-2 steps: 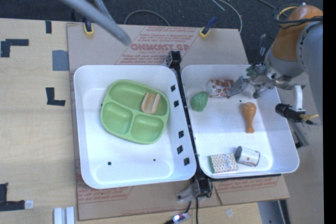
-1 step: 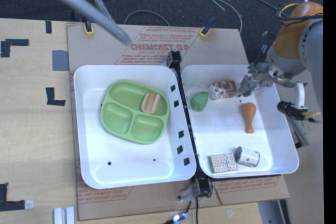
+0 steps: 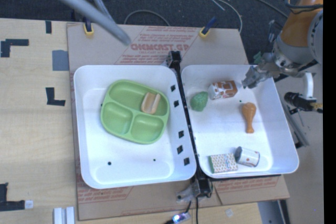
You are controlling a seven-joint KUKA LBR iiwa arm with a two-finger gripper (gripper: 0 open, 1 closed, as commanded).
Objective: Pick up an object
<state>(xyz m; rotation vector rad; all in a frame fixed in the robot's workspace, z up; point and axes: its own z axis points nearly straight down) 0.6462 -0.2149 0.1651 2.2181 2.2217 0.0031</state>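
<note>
The gripper hovers at the right bin's two o'clock rim; whether its fingers are spread or pressed together cannot be told. Just at its nine o'clock lies a small red-and-white carton, then a green lump. At its six o'clock lies a toy drumstick, farther down a small can and a patterned packet. The left bin bears a green divided plate with a hot-dog bun.

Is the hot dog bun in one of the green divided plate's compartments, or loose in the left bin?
In a compartment. The hot dog bun lies in the upper right section of the green divided plate, inside its raised ridges.
</note>
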